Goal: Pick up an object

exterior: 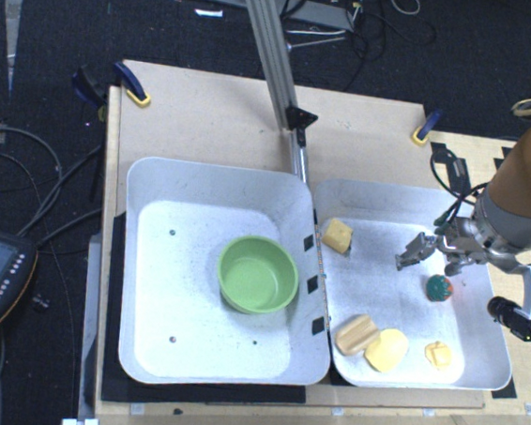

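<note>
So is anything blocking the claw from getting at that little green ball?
Nothing visible does. The claw hangs just above and left of the green ball in the right bin, with bare bin floor between them. The yellow pieces, such as the block, lie well off to the side.

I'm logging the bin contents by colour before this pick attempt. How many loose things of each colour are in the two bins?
Green: 2, the green bowl in the left bin and the small green ball in the right bin.
Yellow: 4, all in the right bin, at and.
Total: 6.
</note>
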Controlling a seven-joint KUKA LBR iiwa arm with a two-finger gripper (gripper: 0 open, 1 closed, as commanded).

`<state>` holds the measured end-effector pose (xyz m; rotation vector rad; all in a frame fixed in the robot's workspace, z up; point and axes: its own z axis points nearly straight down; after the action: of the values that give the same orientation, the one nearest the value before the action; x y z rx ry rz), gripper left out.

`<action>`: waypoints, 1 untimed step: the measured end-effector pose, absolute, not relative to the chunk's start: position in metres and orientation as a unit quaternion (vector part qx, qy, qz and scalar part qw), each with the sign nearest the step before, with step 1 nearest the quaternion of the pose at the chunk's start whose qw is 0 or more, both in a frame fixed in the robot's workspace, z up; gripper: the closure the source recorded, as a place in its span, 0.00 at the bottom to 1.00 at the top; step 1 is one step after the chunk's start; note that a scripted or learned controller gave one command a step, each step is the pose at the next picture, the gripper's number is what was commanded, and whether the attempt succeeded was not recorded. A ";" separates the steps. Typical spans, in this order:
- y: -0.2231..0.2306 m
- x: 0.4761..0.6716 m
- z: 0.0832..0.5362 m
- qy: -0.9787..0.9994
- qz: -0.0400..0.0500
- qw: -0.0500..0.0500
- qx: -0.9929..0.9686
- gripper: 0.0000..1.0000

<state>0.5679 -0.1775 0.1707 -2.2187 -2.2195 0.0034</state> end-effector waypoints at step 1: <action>-0.172 0.568 0.127 -0.707 0.001 0.002 -0.707 0.00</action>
<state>0.5679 -0.1721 0.1273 -2.2185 -2.2198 0.0031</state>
